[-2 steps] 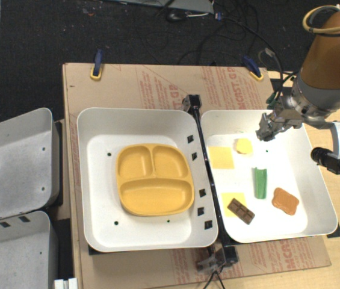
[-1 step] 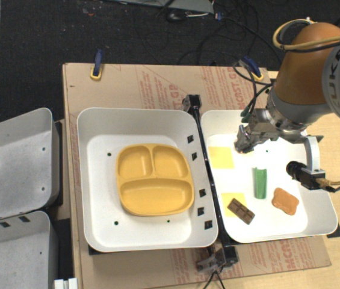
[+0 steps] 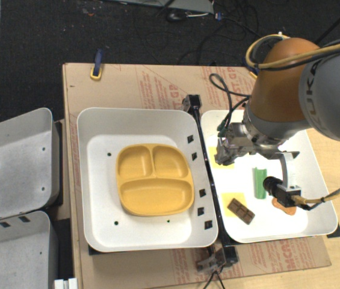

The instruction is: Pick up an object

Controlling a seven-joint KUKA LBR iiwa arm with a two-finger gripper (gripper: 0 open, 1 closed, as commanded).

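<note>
over the right bin (image 3: 323, 218), gripper (image 3: 225, 155), finger state impossible to tell, hangs near the left wall. green block (image 3: 259, 182) and brown bar (image 3: 241, 210) lie nearby; centre over one before descending.

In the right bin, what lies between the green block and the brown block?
In the camera view, nothing lies between the green block and the brown block: that stretch is bare white floor of the right bin. A yellow patch touches the brown block's upper left.
</note>
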